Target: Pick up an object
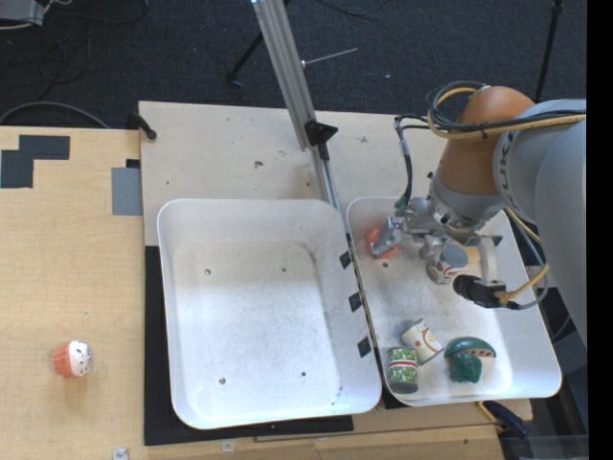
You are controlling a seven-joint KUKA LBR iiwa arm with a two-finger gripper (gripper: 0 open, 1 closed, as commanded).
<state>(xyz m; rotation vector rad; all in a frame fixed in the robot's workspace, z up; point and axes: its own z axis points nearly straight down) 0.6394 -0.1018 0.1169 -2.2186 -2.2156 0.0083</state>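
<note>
Right bin (536,377); pincer (436,247) tips obscured.

Two shallow white bins of smooth plastic sit on a pale wooden board (230,151) with a matt, slightly scuffed surface. The left bin (192,257) has a faintly speckled floor; the right bin (536,353) looks slightly glossy. Behind the left bin rises a ribbed bar (287,60) of dull silver metal. To the left of that bin lies a table (67,276) with a light wood-grain finish. The arm (546,171) over the right bin has smooth grey casing and a glossy orange band (484,151). Dark, rough carpet (172,36) lies beyond the board.
</note>
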